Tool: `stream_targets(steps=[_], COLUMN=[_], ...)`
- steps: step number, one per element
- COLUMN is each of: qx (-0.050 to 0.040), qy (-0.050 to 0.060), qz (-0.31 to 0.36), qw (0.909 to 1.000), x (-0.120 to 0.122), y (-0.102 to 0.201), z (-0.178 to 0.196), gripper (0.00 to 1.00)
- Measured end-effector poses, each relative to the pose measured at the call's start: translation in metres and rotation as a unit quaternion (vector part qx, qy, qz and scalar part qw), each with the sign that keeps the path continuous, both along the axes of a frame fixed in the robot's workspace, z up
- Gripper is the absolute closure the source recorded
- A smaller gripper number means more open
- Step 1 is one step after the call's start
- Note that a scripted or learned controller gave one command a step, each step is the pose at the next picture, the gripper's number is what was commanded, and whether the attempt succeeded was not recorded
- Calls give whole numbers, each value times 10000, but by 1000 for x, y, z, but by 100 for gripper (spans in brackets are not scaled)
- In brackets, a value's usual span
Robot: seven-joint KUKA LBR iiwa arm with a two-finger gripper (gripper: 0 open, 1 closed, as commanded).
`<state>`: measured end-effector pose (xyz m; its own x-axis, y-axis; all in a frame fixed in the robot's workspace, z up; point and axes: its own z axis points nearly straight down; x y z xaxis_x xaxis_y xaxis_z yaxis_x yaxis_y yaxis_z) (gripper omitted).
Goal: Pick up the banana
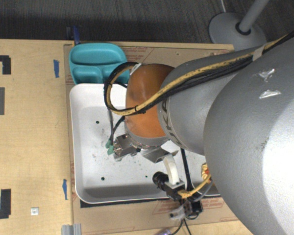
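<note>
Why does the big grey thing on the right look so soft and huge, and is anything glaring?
In the camera view, the grey robot arm sits close to the lens, so it looms large and slightly blurred; the shallow white bin looks bright but not washed out, with the arm's shadow darkening its right part.

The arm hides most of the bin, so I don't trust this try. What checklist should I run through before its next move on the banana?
1. Banana located: cannot tell. No banana shows in the visible part of the white bin; the arm covers the rest.
2. Hand position: ok. The hand is low over the bin floor, near the middle.
3. Hand holding the banana: not ok. Nothing yellow shows at the hand.
4. Finger state: cannot tell.
5. Cables: cannot tell. The black cable loops close beside the orange band; snagging cannot be judged.
6. Teal tray beyond the bin's far edge: ok, apart from the hand.
</note>
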<state>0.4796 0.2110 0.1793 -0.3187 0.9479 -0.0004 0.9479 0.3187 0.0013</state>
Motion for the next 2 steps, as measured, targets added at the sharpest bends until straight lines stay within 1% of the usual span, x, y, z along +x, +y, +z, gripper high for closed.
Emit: stream_targets(steps=[1, 2], qx=[10, 13], qy=[7, 2], qz=[1532, 1525], qw=[9882, 9883], x=[5, 5], y=[1, 1], z=[-93, -83], gripper=[100, 100])
